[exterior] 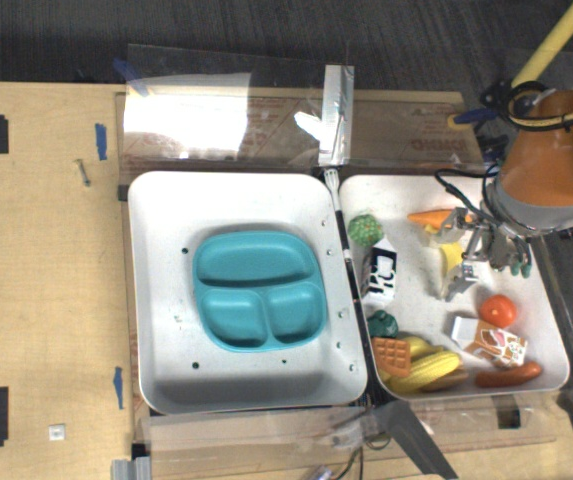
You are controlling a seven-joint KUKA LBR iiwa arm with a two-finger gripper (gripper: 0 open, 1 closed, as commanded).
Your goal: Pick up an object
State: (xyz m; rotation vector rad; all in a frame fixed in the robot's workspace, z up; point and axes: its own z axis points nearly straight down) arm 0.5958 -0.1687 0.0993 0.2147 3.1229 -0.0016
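My gripper (463,271) hangs over the upper middle of the right bin (556,313), below the grey wrist with its orange band (546,163). A small yellow piece (449,256) lies right beside it on the left, partly covered by the gripper. An orange carrot (431,218) is just above that. A red tomato (498,310) sits to the lower right of the gripper. Nothing is visibly lifted off the bin floor.
The right bin also holds a green broccoli (364,230), a black-and-white carton (381,273), a dark green item (381,321), a waffle (391,353), a yellow banana (433,367), a sausage (507,375) and a patterned box (501,345). The left bin (156,298) holds a teal divided tray (258,288).
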